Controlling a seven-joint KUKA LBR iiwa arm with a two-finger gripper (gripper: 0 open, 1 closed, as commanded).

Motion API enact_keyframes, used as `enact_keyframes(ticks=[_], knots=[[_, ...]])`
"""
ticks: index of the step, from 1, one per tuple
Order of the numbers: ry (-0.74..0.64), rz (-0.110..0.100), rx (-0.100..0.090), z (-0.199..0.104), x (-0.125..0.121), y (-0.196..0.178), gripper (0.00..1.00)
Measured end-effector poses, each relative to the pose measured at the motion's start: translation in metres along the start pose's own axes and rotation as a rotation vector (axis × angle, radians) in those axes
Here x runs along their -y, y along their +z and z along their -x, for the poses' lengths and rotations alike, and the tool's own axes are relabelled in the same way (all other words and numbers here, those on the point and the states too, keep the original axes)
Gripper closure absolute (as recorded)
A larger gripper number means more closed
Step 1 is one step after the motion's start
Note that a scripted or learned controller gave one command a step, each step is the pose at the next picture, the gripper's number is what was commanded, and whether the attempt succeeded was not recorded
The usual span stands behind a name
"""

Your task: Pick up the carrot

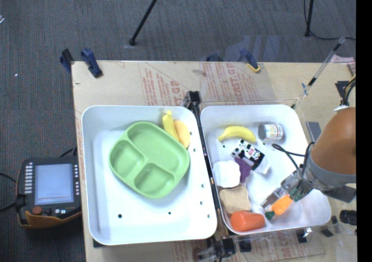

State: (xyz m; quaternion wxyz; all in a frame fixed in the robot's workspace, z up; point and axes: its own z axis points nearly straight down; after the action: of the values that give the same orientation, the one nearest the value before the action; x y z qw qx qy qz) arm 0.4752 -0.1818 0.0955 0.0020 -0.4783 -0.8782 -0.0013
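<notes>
The pincer (283,197) sits low in the right bin (293,117), near its front right corner, and the carrot (281,205) shows right at its tip, a small orange piece with a dark green stub at the lower left end. The orange body appears to lie between the fingers, so I judge them closed on it, though the view is too coarse to be sure how firm or how centred the hold is. The step in hand looks like the lift, and doing it well means rising straight up and slowly, keeping the wrist steady so that a short, smooth, tapered thing does not squirm out of a narrow grip. It should also rise clear of the bin wall before any sideways travel (the wall is just beside it on the right). The neighbours matter little: the larger red-orange item (247,220) and the slice of bread (235,199) lie to the left, apart from the carrot. The carrot itself looks like a toy: bright, even orange, probably hard plastic, light and a bit slippery, lying tilted with its green end toward the front of the bin.
</notes>
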Motion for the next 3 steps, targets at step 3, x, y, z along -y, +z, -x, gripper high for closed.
enact_keyframes(ticks=[3], knots=[[-0.364, 0.0, 0.005, 0.02, 0.012, -0.04, 1.0]])
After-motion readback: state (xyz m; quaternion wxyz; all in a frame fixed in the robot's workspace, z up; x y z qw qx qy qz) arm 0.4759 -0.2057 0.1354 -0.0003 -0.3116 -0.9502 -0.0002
